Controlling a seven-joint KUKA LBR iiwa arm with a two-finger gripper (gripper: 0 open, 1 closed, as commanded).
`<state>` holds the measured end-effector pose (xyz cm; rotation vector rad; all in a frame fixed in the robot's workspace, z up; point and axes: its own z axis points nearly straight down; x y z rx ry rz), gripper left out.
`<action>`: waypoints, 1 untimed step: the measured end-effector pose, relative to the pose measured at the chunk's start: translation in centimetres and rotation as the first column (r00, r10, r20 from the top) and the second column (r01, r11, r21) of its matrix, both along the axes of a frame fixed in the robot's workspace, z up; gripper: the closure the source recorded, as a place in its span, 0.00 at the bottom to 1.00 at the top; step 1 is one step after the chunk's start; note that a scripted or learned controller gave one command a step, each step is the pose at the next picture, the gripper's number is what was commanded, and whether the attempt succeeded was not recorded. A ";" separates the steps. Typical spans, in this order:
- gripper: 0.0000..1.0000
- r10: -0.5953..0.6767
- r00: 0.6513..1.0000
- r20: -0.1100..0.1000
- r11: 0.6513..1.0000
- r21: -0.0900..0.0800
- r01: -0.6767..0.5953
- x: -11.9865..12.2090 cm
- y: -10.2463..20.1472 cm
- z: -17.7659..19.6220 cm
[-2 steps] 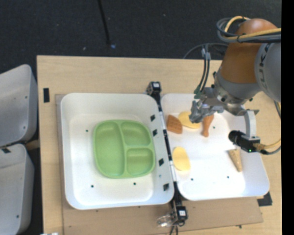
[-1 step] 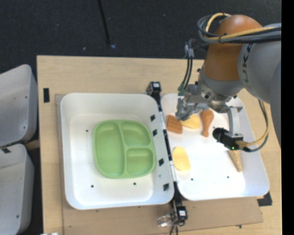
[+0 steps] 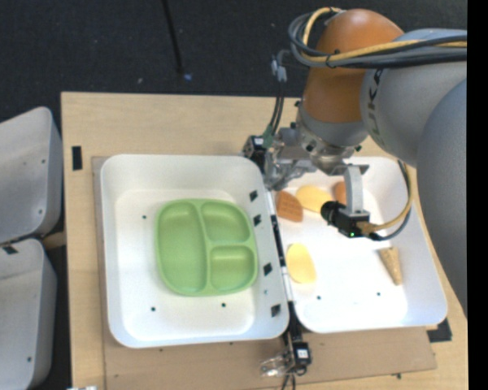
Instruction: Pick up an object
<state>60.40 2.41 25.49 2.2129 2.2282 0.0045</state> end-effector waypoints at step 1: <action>1.00 0.001 1.000 -0.001 1.000 0.000 -0.001 1.5 6.1 -0.5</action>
